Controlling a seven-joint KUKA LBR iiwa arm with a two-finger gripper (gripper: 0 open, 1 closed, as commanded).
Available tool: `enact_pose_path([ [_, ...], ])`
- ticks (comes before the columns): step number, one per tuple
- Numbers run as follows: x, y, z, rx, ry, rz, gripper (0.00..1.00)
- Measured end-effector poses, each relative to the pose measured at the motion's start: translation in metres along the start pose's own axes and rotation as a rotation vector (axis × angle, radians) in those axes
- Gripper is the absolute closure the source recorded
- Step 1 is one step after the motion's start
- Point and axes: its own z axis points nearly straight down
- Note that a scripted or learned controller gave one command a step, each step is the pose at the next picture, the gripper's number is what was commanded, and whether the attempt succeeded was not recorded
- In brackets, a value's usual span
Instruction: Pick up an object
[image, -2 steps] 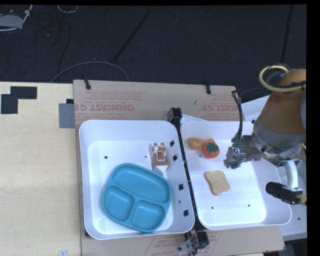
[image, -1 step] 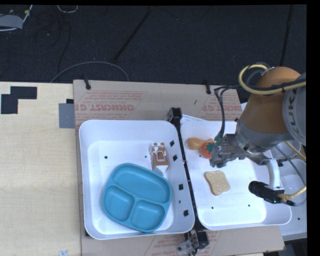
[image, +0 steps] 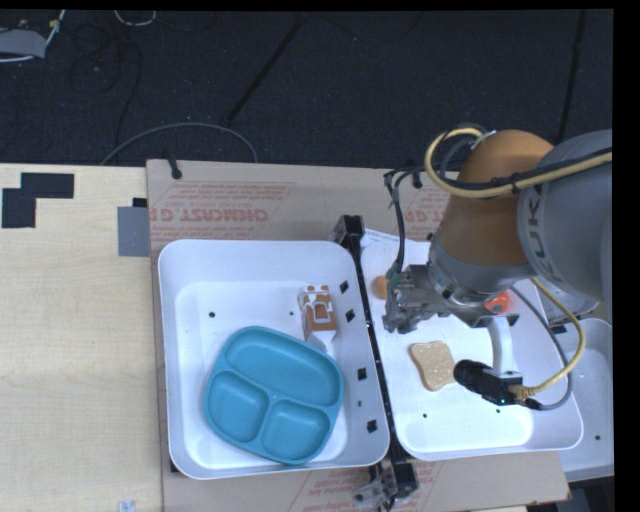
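We see the grey-and-orange arm's gripper (image: 408, 305) low over the right white bin (image: 560, 425), just above-left of a tan toast-shaped piece (image: 434, 364); jaw state: cannot tell. Left white bin (image: 180, 300), centre frame, holds a blue divided plastic tray (image: 272, 394) and a small brown-white toy (image: 319, 310).

1. The gripper (image: 402, 312) hangs over the right bin (image: 560, 440), near its left wall.
2. The toast (image: 433, 364) lies in that bin, just right of and in front of the gripper.
3. The tray (image: 272, 394) and small toy (image: 318, 309) lie in the left bin (image: 190, 300), left of the gripper.
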Motion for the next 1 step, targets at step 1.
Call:
enact_pose_path([
  [1, 0.0585, -0.0029, 0.0081, 0.002, 0.000, 0.000, 1.00],
])
